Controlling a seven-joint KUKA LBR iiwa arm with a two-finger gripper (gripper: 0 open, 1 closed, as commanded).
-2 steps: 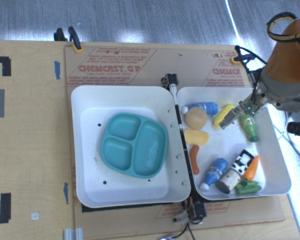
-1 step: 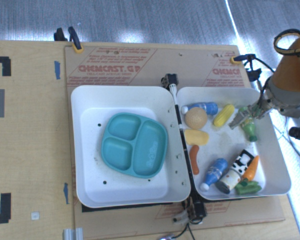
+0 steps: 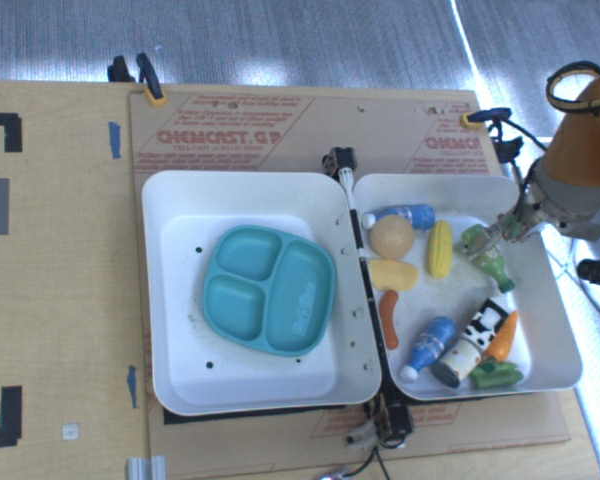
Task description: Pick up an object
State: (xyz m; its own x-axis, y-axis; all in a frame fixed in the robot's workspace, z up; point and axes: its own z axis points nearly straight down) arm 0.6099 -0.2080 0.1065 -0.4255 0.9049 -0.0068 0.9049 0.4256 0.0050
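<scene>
Jaws [image 3: 507, 228] sit low at the right of the frame, just above a green toy [image 3: 487, 256] in the right bin [image 3: 560, 318]; we cannot tell their grip. We should drop straight down, squeeze only that toy, then lift slowly.

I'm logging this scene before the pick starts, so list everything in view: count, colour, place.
bins: 2, white, side by side on the bench
tray: 1, teal, three compartments, left bin
bottles: 2, blue, right bin, one at the back, one at the front
ball: 1, tan, right bin, back left
corn: 1, yellow, right bin, back
yellow piece: 1, below the ball
sausage: 1, orange-red, right bin, left side
carrot: 1, orange, front right
cow toy: 1, black and white, front
green toys: 2, right bin
gripper: 1, grey, over right bin's back
</scene>
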